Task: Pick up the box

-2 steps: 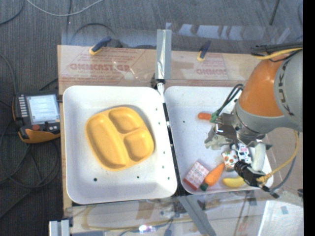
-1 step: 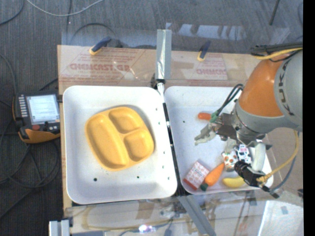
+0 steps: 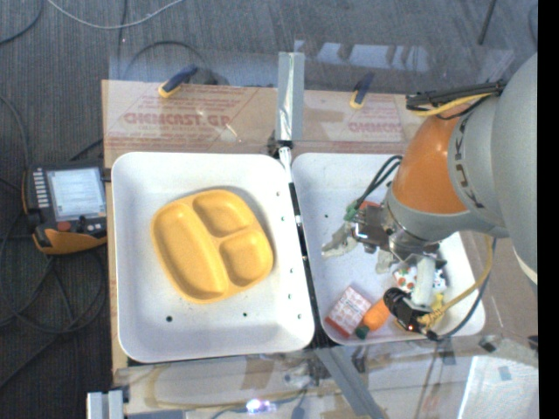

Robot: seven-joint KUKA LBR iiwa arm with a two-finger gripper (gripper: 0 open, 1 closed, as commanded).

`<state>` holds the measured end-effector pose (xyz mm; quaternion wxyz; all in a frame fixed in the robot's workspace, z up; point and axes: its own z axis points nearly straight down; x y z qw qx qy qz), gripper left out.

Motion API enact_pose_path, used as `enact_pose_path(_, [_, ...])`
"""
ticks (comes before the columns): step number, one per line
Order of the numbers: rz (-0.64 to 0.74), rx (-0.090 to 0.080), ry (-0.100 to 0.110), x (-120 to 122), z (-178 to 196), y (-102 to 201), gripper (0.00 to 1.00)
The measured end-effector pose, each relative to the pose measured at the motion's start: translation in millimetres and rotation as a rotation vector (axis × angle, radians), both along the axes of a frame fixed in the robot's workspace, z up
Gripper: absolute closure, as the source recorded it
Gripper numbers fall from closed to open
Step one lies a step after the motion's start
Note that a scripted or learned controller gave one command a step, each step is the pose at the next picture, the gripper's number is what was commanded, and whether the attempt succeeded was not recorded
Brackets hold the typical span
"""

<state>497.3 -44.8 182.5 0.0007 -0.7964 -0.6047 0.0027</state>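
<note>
Pink card, the box [image 3: 348, 308] lies flat near the right bin's [image 3: 323, 199] front edge beside an orange piece [image 3: 376, 318], likely light, crushable, best pinched across short sides; pincer [image 3: 349, 236] apparently wide, empty.

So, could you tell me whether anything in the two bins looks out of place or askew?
Mildly. The small pink box lies tilted against the near edge of the right bin, crowded by an orange object. The yellow divided tray sits skewed in the left bin.
</note>
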Motion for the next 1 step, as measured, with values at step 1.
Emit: enact_pose_path(1, [0.0, -0.001, 0.0, 0.0, 0.1, -0.3, 0.0])
